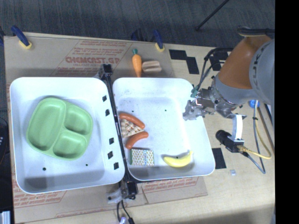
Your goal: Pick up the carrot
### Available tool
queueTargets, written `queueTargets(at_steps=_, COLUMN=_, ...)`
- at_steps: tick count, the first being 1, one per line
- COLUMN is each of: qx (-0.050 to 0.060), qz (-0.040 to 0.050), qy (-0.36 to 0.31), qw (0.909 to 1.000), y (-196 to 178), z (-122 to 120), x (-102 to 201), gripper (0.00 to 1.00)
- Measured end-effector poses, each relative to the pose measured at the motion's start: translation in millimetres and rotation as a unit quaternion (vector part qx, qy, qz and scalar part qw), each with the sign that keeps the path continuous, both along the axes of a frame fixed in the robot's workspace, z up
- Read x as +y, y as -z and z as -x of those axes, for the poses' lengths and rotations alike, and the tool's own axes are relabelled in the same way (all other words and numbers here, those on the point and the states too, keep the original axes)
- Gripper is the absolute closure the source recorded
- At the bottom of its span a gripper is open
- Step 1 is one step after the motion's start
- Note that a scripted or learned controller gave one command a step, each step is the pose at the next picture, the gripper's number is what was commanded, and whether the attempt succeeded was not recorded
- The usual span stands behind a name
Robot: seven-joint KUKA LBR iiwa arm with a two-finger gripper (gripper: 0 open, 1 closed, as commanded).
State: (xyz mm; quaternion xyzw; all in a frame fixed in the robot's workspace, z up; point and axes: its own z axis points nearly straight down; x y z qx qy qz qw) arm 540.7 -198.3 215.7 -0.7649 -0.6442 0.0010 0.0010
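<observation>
The carrot (136,64), orange with a green top, lies on the cardboard just behind the right bin's (154,84) back rim, outside both bins. It points roughly toward the bin. My gripper (192,109) hangs over the right rim of the right bin, well to the right of the carrot and nearer the front. Nothing shows in the gripper.
A small brown-and-tan bun (151,67) lies right beside the carrot. The right bin holds two sausages (132,121), a patterned packet (141,157) and a banana (178,160). A green divided plate (60,127) sits in the left bin (28,85). Blue clamps (159,42) grip the back edge.
</observation>
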Motion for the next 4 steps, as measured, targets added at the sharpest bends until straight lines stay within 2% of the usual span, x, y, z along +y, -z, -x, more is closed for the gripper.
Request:
queueTargets(at_steps=1, qx=0.001, qz=-0.0011, qy=0.073, qw=0.9974, y=125, z=37, x=49, gripper=1.00)
queueTargets(at_steps=2, qx=-0.001, qz=-0.0001, qy=-0.049, qw=0.9988, y=83, z=42, x=7, gripper=1.00)
queueTargets(at_steps=3, qx=-0.001, qz=0.0000, qy=-0.233, qw=0.9725, y=59, z=41, x=-4, gripper=1.00)
queueTargets(at_steps=4, qx=-0.002, qz=0.0004, qy=-0.301, qw=0.9538, y=123, z=63, x=85, gripper=1.00)
